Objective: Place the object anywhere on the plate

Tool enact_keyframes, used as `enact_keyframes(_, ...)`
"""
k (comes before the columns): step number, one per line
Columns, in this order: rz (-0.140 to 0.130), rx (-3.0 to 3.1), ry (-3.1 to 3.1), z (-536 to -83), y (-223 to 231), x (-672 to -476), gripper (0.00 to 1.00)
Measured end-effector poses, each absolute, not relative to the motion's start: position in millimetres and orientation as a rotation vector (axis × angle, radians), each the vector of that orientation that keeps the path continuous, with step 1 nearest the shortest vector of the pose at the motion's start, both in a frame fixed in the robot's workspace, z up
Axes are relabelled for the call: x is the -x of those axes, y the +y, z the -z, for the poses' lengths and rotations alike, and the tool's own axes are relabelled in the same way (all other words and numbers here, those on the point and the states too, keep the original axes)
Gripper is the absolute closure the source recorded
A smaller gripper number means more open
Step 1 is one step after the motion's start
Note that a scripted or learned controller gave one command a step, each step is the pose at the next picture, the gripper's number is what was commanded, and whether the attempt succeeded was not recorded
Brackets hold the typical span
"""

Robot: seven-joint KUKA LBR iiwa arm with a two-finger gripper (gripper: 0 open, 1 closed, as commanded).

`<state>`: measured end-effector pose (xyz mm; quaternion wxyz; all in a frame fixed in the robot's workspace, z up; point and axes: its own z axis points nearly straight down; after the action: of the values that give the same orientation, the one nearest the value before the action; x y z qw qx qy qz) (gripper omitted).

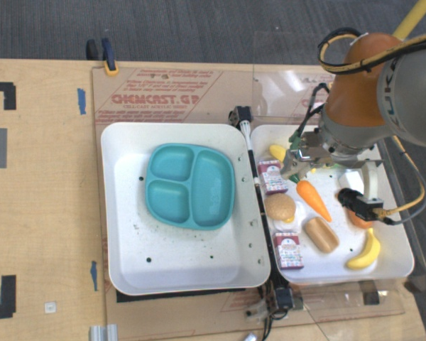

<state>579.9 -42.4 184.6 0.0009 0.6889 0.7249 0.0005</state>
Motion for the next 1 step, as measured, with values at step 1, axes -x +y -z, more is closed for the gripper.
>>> enact_keyframes(1, -0.001, -2.162, 2.276, -184.6, -42.4, -579.9, 0.00)
